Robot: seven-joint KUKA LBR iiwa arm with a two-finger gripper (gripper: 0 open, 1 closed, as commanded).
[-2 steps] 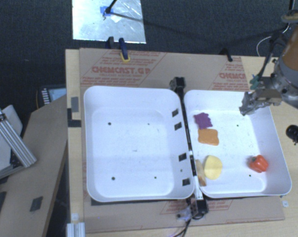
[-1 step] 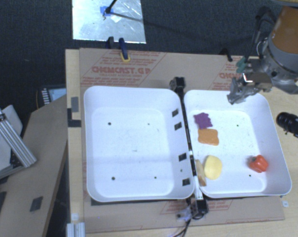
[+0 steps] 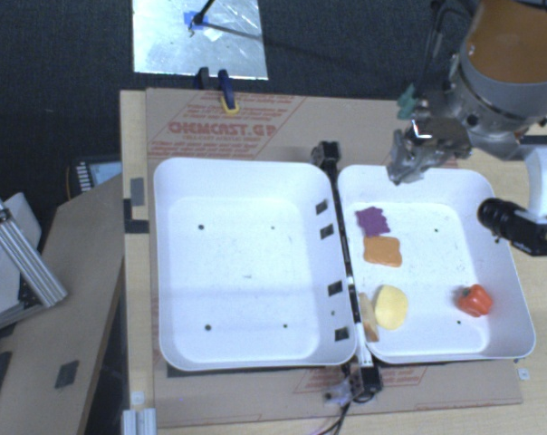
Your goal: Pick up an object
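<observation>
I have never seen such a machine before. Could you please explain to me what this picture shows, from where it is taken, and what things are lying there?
The picture comes from one fixed camera above a bench, looking down at a slant. The grey and orange shape at the upper right is a robot arm; its gripper hangs over the far edge of the right bin. I see nothing held in it. Two shallow white bins sit side by side on a cardboard sheet. The right one holds four small items: a purple piece, an orange flat piece just below it, a yellow round item near the divider, and a red-orange item toward the right. The left bin shows its bare white floor.
</observation>
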